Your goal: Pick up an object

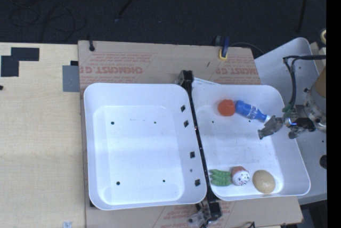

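My claw point(281, 128) at frame right, over right white bin's point(298, 160) edge, fingers spread, empty | small blue plastic bottle point(250, 111) just upper-left beside orange ball point(226, 107) | nothing picked yet; descent, closing, lift remain.

Cardboard point(160, 62) under the bins: red print at 12 o'clock, upside down, reads roughly "CHEMCAST GP". A second red print at 1 o'clock is partly hidden, and red print at 6 o'clock is illegible.

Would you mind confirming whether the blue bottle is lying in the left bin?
No, the blue bottle lies in the right bin, touching or nearly touching the orange ball near its far side.
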{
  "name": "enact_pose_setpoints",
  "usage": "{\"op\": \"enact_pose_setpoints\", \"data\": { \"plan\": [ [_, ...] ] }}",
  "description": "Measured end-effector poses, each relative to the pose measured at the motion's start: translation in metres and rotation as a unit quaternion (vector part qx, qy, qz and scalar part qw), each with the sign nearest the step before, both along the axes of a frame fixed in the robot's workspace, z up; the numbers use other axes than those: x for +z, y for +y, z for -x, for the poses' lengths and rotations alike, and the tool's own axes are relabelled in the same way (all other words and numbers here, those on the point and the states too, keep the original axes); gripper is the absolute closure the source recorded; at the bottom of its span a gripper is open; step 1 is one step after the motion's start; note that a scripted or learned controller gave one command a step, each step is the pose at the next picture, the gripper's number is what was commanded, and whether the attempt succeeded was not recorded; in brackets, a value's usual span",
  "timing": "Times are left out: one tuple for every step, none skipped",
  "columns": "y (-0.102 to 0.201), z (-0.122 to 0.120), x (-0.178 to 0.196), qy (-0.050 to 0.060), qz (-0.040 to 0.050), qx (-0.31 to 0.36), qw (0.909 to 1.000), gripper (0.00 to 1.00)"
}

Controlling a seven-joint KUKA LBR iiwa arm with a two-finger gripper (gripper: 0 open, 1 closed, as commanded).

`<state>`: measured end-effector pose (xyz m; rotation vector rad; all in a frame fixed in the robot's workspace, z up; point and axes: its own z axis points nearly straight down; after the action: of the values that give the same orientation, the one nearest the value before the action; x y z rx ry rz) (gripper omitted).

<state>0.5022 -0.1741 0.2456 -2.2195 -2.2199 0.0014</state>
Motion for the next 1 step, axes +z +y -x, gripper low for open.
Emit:
{"op": "enact_pose_setpoints", "data": {
  "plan": [
    [-0.0004,-0.0001,0.0095,0.001,-0.0004,0.001,1.0000,1.00]
  ]
}}
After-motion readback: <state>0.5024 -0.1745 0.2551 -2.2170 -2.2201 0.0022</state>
